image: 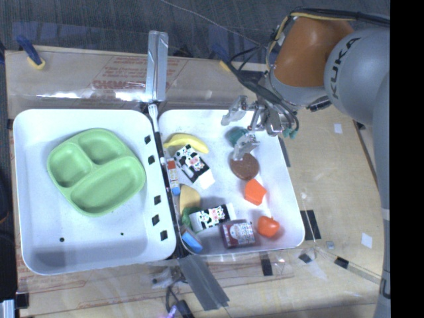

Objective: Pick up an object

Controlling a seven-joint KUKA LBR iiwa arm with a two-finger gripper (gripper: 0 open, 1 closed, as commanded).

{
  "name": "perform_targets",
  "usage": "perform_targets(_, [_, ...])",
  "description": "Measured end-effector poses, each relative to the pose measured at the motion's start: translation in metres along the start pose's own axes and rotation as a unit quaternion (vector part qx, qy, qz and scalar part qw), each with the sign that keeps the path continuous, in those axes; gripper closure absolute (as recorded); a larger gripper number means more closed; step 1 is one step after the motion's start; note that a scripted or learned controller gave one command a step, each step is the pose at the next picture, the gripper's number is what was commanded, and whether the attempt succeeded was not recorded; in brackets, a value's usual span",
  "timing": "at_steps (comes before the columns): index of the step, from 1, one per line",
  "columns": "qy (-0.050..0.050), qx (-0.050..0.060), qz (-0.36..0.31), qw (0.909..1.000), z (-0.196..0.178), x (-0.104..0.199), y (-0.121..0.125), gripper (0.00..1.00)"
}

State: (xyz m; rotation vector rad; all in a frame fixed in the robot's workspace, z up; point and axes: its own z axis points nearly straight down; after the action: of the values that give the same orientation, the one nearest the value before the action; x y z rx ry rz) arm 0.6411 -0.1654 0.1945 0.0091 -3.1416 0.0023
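Observation:
My gripper [240, 128] hangs over the back of the right bin [290, 197], its fingers spread open. A small teal object [235, 136] lies just under and between the fingertips, with no sign that it is gripped. A brown round disc [244, 168] sits right in front of the gripper. Further forward lie an orange block [254, 192], a red-orange ball [267, 226] and a dark red can [237, 234]. A banana [185, 141] and a cow-patterned carton [192, 163] lie to the gripper's left.
The left bin [26, 197] holds a green divided plate [96, 171]. A second cow-patterned carton [211, 217], a yellow piece [190, 197] and a blue item [192, 242] crowd the right bin's front left. The grey arm [351, 65] reaches in from the upper right.

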Motion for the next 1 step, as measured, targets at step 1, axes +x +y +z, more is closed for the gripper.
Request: perform_targets(1, [-0.01, 0.001, -0.036, 0.9993, 0.0747, -0.0076, 0.0479, 0.0])
